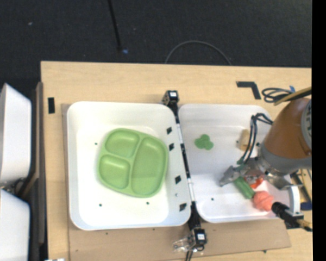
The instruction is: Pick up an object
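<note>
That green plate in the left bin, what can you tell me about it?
The green plate is a light green tray with rounded corners, looking like smooth plastic, divided by raised ridges into three compartments: two smaller ones on its left half and one long one on its right. It lies flat and slightly turned on the floor of the left bin, near the middle. Its compartments hold nothing, and nothing else touches it.

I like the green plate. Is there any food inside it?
No. The plate in the left bin has three bare sections. What lies beneath it is covered.
</note>
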